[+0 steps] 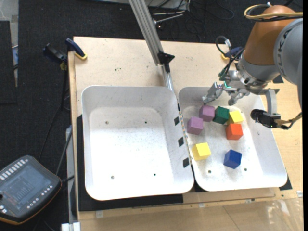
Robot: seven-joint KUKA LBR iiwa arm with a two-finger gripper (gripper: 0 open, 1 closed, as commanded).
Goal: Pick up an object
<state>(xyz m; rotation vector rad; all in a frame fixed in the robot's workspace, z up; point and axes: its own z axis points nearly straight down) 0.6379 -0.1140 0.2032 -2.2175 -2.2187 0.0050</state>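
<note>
I have the gripper [222,93] hovering with its 2 fingers spread and nothing between them, so next I lower onto the green cube [222,115].

The grey, orange-banded arm [269,37] is seen reaching in from the right, its gripper [222,94] lowered with fingers spread apart.

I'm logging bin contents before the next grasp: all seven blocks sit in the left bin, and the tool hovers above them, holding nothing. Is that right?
Not quite: the camera view shows the blocks in the right bin, not the left one. They include two purple blocks, two yellow, one green block, one orange and one blue block. The rest stands: the tool hovers above them, open and holding nothing.
</note>
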